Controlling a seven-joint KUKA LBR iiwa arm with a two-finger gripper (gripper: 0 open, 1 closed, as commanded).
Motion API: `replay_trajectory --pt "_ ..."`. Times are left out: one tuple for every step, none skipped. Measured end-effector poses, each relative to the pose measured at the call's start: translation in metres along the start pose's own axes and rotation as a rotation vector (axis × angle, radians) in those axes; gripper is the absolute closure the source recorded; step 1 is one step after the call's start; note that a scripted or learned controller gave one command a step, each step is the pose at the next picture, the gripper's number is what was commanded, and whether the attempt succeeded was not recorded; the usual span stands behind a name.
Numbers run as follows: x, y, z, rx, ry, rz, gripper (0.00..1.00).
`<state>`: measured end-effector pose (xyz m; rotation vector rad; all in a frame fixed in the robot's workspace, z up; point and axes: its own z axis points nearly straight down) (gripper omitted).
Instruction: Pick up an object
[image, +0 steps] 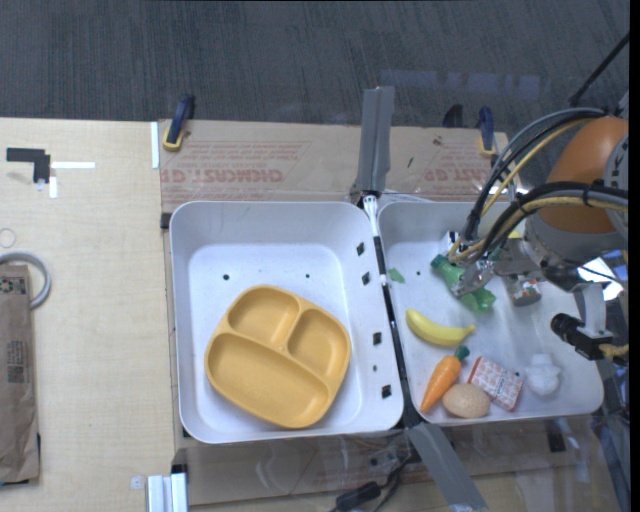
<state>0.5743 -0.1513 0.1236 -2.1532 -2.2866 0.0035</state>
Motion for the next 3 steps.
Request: replay_trajectory --pt "0.009 0.023 0.032 -0.001 0.0 0.047 0.0" --pt "0.008 0.023 0.023 -0.001 -0.001 0.049 1.0" --pt "0.072 0.057 -0.068 -0.002 -0.001 -0.106 1.0"
